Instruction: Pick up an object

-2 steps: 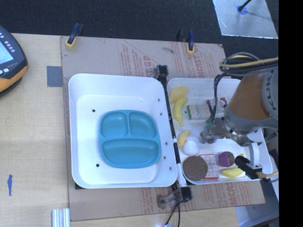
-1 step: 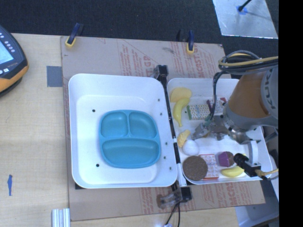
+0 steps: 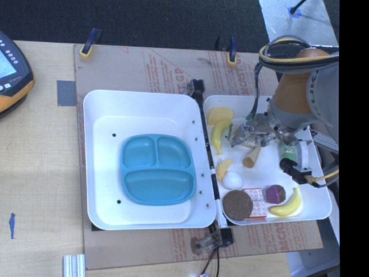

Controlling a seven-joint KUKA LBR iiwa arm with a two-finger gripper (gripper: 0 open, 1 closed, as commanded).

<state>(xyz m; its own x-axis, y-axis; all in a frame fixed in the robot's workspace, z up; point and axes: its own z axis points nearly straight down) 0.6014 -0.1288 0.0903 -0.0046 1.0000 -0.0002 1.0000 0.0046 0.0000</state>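
My gripper (image 3: 249, 133) is down in the right bin (image 3: 323, 209), near its far edge, just above the beige cork-like cylinder (image 3: 250, 157) that lies tilted mid-bin; I can't tell from this angle how the end of my tool is set, and nothing is visibly held. Likely target is that cylinder: short, round, light tan, lying on its side at a slant, so it'll probably roll or skid if I clip one end. Main risk is clutter: the yellow banana (image 3: 218, 133) lies along the bin's left wall just beside me, and I could nudge or grab it instead. A green item (image 3: 287, 153) is near the right edge, partly hidden by my wrist. Near edge is crowded: white egg (image 3: 232, 180), brown round disc (image 3: 237, 204), purple piece (image 3: 274, 193), second banana (image 3: 286, 205) in the near right corner; well apart from me. Left bin (image 3: 101, 154) carries a blue divided plate (image 3: 157, 169), not in play.
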